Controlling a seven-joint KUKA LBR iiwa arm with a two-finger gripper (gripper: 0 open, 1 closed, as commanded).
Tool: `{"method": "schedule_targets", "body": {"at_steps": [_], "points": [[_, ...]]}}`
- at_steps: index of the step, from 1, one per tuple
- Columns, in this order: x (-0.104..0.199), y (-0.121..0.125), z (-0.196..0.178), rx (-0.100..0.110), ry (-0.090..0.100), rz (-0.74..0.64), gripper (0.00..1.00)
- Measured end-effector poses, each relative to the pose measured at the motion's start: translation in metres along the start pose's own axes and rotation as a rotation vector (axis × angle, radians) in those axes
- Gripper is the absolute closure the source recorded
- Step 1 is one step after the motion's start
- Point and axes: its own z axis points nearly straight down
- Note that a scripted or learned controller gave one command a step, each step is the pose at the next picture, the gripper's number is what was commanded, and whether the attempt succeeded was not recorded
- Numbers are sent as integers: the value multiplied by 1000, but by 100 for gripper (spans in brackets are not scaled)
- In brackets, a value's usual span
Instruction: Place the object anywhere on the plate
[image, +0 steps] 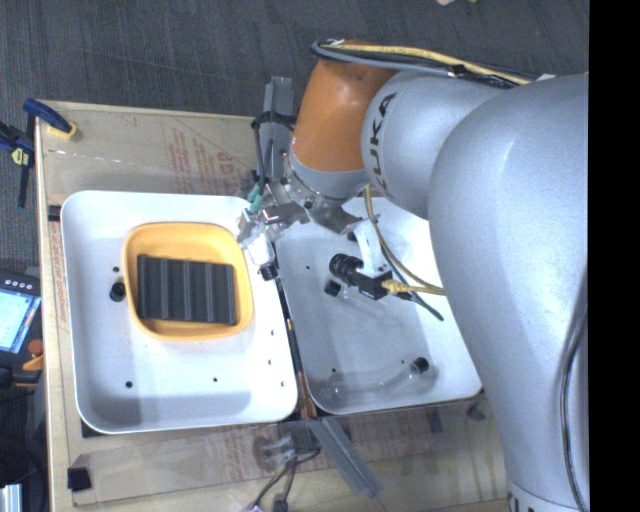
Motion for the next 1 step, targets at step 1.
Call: {"method": "schedule_targets", "body": {"at_steps": [1], "points": [[0, 0, 0, 0, -1, 0, 0]]}}
